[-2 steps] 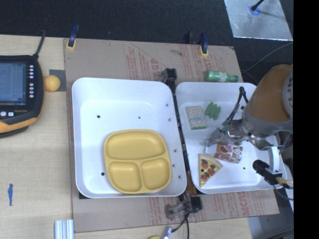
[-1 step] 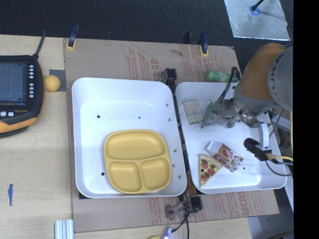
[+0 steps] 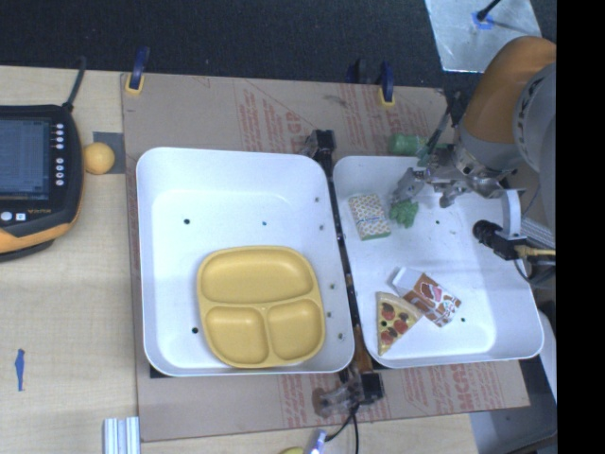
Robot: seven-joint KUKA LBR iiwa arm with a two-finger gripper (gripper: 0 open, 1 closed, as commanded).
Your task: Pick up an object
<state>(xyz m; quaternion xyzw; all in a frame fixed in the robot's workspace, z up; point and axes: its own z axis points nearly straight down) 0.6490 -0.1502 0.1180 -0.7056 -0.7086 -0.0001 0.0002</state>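
Yellow plastic three-compartment tray (image 3: 260, 305) lying flat in the left shallow white bin (image 3: 170, 183), toward its near-right quarter, with bare white floor open along the far wall and the left wall. Right shallow white bin (image 3: 510, 334) touching the left one along a shared rim.

Grey arm with orange band reaching in from the right, its two-finger gripper (image 3: 408, 195) low over the far-left part of the right bin. Small green lumpy object (image 3: 405, 213) directly at the fingertips, but impossible to tell whether pinched or merely beside them; spread of the jaws not readable either. Pale patterned rectangular packet (image 3: 370, 216) just left of that green object, close to the shared rim. Toy pizza slice (image 3: 394, 321) and printed red-and-white card (image 3: 431, 299) near the front wall, touching or nearly so. Open floor between these and the gripper, and toward the right wall.

Second green lump (image 3: 406, 145) outside the far rim. Black-and-orange handheld pendant (image 3: 33, 178) and yellow ball (image 3: 98, 158) well left of the bins.
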